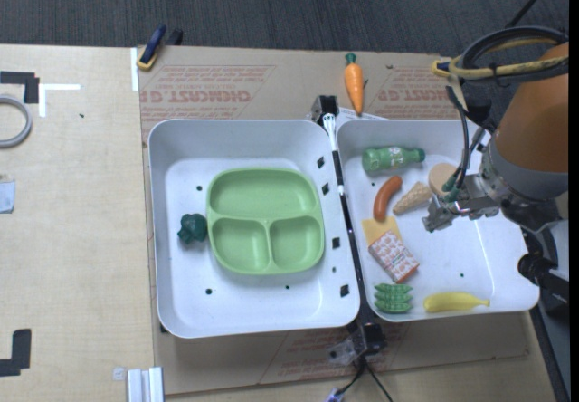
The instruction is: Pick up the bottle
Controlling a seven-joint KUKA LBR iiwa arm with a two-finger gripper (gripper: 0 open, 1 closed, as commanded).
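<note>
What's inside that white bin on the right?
The right bin holds a green bottle, sausage, banana, pea pods, a patterned packet and wedge-shaped pieces. The end effector covers part of the floor.

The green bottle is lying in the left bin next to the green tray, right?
Not quite. The camera view shows the green bottle lying in the right bin, above the sausage. The green tray sits in the left bin.

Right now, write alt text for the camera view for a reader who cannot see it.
A grey robot arm reaches from the right, its gripper over the right white bin, below a green bottle lying on its side at the bin's far end. The bin also holds a sausage, banana and other toy food; the left bin holds a green divided tray.
</note>
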